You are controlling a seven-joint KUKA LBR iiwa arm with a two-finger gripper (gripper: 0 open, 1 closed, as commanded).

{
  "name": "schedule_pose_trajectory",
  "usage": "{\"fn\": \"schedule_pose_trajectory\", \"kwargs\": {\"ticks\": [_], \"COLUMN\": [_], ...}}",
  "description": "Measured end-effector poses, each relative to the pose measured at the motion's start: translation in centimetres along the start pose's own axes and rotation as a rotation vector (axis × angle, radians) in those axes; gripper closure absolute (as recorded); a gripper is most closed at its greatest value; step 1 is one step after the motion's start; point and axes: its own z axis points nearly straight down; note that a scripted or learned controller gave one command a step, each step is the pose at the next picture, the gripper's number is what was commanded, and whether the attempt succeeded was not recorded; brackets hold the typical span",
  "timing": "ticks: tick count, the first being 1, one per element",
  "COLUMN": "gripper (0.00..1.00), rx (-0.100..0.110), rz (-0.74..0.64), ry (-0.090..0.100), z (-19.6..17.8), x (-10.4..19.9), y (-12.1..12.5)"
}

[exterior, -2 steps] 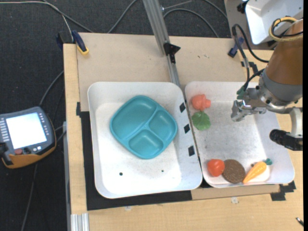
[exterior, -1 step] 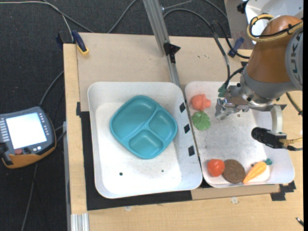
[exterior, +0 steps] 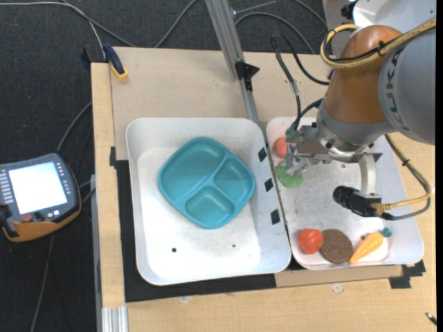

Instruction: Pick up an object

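**Gripper low over green object, right bin, left wall**

A small green rounded object (exterior: 291, 178) lay in the right shallow white bin (exterior: 408, 237), close to its left wall and about midway along it. The two-finger gripper (exterior: 293, 163) sat directly above and touching or nearly touching the object's top. Whether the fingers were spread or closed on the object could not be told; the wrist hid them. A small orange-red rounded piece (exterior: 279, 146) lay just behind the gripper, toward the bin's far-left corner.

Along the right bin's near edge lay a red tomato-like ball (exterior: 311, 240), a brown round disc (exterior: 336, 246) touching it, and an orange carrot-shaped toy (exterior: 368, 246) beside the disc.

The left shallow white bin (exterior: 149, 254) carried a teal three-compartment plastic plate (exterior: 205, 182) near its centre.
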Motion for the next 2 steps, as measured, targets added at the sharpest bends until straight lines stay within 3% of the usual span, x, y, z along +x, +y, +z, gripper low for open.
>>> {"fn": "schedule_pose_trajectory", "kwargs": {"ticks": [2], "gripper": [1.00], "rx": [0.002], "rz": [-0.002], "ry": [0.002], "z": [1.0], "x": [10.3], "y": [-1.8]}}
